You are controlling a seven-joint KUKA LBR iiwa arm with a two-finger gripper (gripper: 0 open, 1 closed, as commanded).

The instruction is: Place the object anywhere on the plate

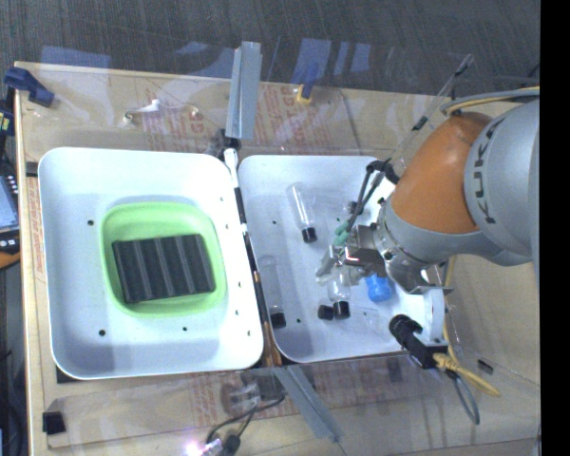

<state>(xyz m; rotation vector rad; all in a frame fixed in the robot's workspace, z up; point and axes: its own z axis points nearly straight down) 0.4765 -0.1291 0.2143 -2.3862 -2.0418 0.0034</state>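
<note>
The big grey KUKA arm with its orange band (442, 193) swings in from three o'clock and hangs over the right shallow white bin (266, 188), covering that bin's right side. Its two-finger gripper (347, 255) is down low in a tangle of clear and metallic parts, and whether anything sits between its fingers I cannot tell.

Over at nine o'clock, the left shallow white bin (66, 198) carries the lime-green square plate with a dark ribbed insert (161, 259), sitting in the middle with bare white floor on all sides. That plate lies well apart from the gripper, with the raised rims where the two bins meet standing between them.

Now the small stuff, all in the right bin. A clear plastic tube with a black cap (302, 215) lies at about ten o'clock from the gripper, near it. A small blue object (379, 290) sits just beside the gripper at about four o'clock. Two small black caps (333, 311) rest at six o'clock, and one more black piece (278, 320) lies by the bin's lower left corner. The upper left part of this bin shows bare floor. Which piece is the task's thing, I cannot tell.
</note>
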